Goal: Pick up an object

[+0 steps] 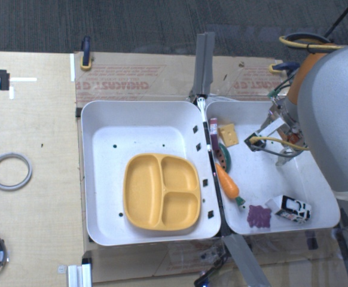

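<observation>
My gripper [284, 154] hangs over the upper middle of the right bin [317, 178], with the grey arm behind it at the right. Nothing shows between its tips. Along the right bin's left wall lie a yellow cheese wedge [228, 134], a dark red pen-like stick [213, 135], a watermelon slice [223, 157] and an orange carrot [227, 183]. A purple bunch of grapes [258, 216] and a black-and-white packet [295, 208] sit near the front wall, below and apart from the gripper.
The left bin [102, 136] holds a yellow divided plate [161, 191]. A grey tape ring [9, 171] lies on the wooden bench to the left. A grey divider post [204, 64] stands between the bins at the back.
</observation>
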`<action>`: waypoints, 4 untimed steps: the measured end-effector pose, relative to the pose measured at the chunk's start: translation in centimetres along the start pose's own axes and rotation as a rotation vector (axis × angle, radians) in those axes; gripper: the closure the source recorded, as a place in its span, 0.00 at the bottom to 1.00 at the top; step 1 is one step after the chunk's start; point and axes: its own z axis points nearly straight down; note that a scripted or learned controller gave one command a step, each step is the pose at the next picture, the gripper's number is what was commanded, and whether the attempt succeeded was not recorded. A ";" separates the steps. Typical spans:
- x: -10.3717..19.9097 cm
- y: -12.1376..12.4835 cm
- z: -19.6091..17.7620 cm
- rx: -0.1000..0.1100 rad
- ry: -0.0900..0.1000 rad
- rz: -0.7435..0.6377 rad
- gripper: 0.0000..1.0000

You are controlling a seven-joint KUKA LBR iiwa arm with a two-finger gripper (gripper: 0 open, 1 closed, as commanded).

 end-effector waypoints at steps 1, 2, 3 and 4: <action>-0.1 -0.1 -0.8 0.002 -0.005 -0.005 1.00; -0.1 -0.1 -0.8 0.002 -0.006 -0.004 0.00; -0.1 -0.1 -1.6 0.003 -0.010 -0.009 1.00; 4.4 -1.4 0.0 0.000 0.000 0.260 1.00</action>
